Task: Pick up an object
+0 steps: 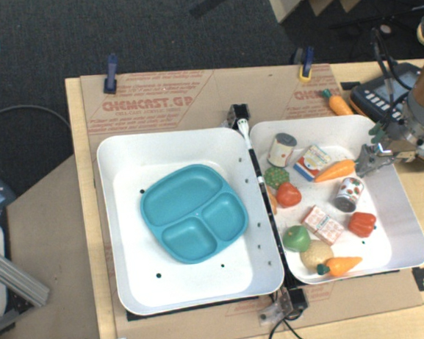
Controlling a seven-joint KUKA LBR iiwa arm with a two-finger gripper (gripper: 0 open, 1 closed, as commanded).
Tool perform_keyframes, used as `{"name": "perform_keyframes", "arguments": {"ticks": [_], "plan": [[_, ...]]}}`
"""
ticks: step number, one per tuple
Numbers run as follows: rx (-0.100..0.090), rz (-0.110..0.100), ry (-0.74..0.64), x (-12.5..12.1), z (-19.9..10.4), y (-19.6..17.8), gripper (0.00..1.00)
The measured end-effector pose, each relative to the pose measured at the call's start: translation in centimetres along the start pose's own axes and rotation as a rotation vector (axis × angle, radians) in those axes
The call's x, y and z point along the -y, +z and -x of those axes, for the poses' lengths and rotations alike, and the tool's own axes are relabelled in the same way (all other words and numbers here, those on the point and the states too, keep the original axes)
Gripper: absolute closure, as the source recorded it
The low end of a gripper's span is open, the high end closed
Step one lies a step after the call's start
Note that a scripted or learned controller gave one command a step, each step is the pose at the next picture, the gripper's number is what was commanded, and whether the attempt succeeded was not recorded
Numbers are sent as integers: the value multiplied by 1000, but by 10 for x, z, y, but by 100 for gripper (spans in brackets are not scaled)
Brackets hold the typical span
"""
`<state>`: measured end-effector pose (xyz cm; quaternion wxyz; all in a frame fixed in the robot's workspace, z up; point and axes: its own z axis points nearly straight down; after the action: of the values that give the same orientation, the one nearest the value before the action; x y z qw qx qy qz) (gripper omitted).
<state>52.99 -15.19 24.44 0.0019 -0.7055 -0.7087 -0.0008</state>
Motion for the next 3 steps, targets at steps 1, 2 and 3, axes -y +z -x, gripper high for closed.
{"name": "perform_keyframes", "arguments": {"ticks": [1,2,3], "plan": [[0,-2,-1,52,-65,-18,100],[0,6,-10,47,-185,-51,100],[3,7,0,49,-215,-97,100]]}}
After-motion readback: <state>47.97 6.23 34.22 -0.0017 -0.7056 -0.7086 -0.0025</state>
